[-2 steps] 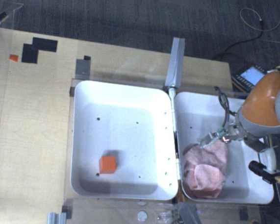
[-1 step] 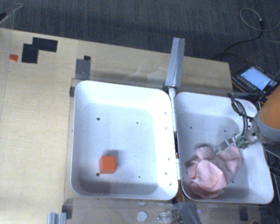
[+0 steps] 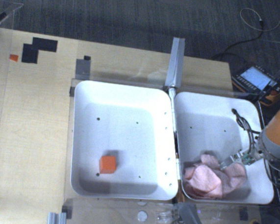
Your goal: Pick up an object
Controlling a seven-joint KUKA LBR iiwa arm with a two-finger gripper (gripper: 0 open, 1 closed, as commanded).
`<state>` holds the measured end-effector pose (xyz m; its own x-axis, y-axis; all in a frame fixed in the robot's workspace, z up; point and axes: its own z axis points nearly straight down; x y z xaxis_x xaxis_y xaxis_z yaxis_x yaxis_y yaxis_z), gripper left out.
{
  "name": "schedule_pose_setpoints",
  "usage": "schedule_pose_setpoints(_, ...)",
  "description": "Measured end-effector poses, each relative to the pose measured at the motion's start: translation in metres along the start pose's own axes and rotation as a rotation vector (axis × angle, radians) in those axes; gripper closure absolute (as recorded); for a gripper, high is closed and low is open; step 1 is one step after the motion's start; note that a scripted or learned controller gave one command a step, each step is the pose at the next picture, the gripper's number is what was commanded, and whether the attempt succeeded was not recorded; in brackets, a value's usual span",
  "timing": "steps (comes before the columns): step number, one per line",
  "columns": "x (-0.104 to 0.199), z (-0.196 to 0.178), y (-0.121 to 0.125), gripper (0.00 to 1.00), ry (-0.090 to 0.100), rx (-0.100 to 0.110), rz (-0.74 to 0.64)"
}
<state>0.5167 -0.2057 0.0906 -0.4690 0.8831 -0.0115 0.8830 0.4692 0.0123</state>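
Pink crumpled cloth (image 3: 211,179) sits soft in the right bin's (image 3: 213,116) near corner, end effector (image 3: 229,162) touching it, grip unclear. Pale wood bench (image 3: 29,138), dark ribbed floor (image 3: 115,8) beyond; orange block (image 3: 108,164) left bin (image 3: 126,103).

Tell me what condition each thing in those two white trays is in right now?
Orange block: sitting alone, flat on the floor of the left bin.
Pink cloth: crumpled in a heap in the right bin.
Gripper: low at the cloth's upper edge; grip unclear.
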Motion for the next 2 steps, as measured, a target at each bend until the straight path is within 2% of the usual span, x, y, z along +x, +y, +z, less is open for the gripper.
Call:
schedule_pose_setpoints(1, -0.0016, -0.0136, 0.0046, 1.00, -0.007, -0.010, -0.001)
schedule_pose_setpoints(2, -0.0017, -0.0136, 0.0046, 0.00, -0.007, -0.010, -0.001)
